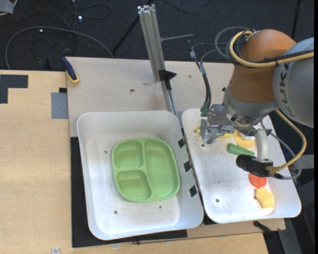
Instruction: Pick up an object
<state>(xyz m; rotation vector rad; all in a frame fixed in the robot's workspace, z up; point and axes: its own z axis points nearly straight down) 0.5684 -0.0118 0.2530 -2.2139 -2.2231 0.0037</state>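
Hovering low over the right bin (217, 205), the gripper (209, 134), finger state unclear, sits left of the green stick (239, 150).

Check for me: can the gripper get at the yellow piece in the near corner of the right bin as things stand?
Probably yes. The yellow piece lies uncovered in the right bin, the red piece just behind it, and the gripper hangs over that bin's far end.
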